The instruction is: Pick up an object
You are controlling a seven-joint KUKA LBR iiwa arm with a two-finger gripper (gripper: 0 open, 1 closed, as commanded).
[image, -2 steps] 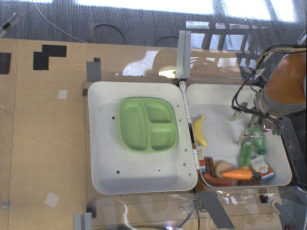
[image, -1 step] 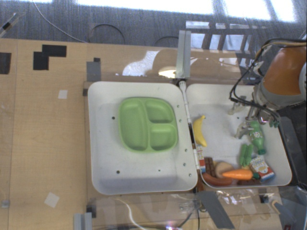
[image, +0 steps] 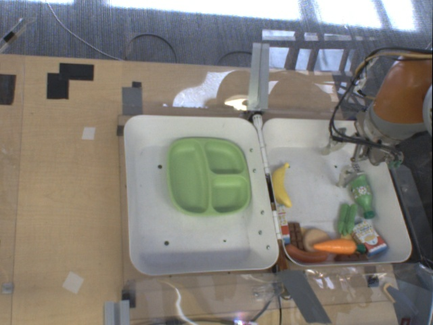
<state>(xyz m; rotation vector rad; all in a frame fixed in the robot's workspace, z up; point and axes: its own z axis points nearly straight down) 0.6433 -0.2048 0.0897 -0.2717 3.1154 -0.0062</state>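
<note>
We hover the gripper (image: 354, 171), finger state unclear, over the green plastic bottle (image: 362, 195) by the right bin's (image: 308, 164) right edge, likely lining up a grasp.

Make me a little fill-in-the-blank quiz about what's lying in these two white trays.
1. The divided plate in the left bin is coloured ____.
2. The yellow fruit beside the wall between the bins is a ____.
3. The carrot lies in the ____ bin.
4. The claw hovers near a green ____.

Answers: green; banana; right; bottle
</note>
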